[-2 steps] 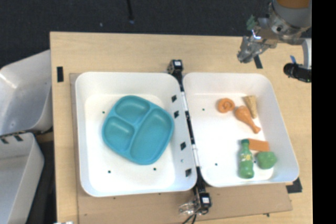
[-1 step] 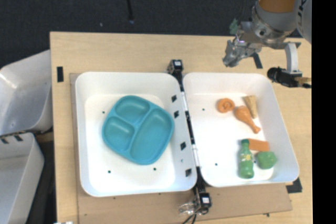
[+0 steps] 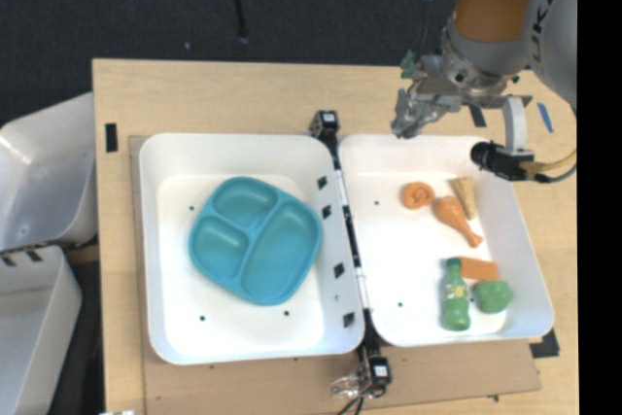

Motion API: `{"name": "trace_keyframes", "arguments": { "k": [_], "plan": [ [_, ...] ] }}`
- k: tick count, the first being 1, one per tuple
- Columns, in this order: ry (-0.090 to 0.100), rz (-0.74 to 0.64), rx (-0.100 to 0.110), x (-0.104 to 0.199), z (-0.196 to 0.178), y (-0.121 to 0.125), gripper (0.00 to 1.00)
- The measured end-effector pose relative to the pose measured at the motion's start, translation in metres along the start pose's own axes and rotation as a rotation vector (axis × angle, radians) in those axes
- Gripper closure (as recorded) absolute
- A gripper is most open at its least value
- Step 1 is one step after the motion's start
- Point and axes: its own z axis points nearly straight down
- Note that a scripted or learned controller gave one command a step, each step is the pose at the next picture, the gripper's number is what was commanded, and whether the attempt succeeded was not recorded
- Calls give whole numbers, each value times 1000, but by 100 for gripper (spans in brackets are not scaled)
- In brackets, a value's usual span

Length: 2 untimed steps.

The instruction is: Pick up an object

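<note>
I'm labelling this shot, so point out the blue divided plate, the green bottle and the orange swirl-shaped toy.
blue divided plate (image 3: 256, 239), camera view, centre where the dividers meet
green bottle (image 3: 454, 301), camera view, middle of its body
orange swirl-shaped toy (image 3: 418, 196), camera view, its centre

Two shallow white bins sit side by side on a wooden bench. The left bin (image 3: 155, 326) holds a blue divided plate (image 3: 256, 239). The right bin (image 3: 389, 258) holds an orange spiral piece (image 3: 418, 196), a toy drumstick (image 3: 456, 217), a tan wedge (image 3: 465, 194), a green bottle (image 3: 454, 295), an orange block (image 3: 478, 269) and a green lump (image 3: 493, 297). The gripper (image 3: 406, 123) hangs at that bin's upper edge, with nothing visible between its fingers.
</note>
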Motion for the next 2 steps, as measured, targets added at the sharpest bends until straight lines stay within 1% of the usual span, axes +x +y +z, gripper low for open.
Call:
{"name": "trace_keyframes", "arguments": {
  "k": [1,2],
  "plan": [
    [1,-1,0,52,16,-10,100],
    [1,-2,1,104,18,-27,100]
  ]
}}
